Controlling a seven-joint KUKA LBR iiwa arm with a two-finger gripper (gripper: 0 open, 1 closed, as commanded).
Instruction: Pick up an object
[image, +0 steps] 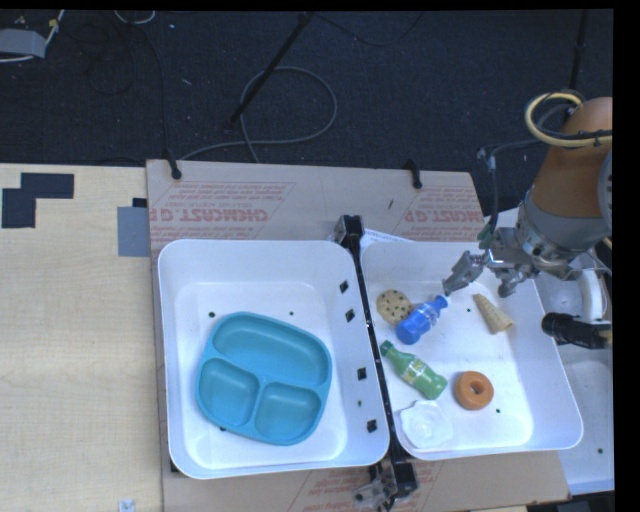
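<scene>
Reaching in from the right, the arm held its gripper (487, 275) over the right bin (560, 425), fingers spread wide and holding nothing | blue bottle (421, 319) lay just below-left of one fingertip | cookie (393, 304), green bottle (413, 369), cone (492, 313), doughnut (473, 390) lay nearby | blue divided tray (263, 377) occupied the left bin (180, 300).

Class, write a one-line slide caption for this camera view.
Gripper hovers above the small blue plastic bottle in the right white bin.
</scene>
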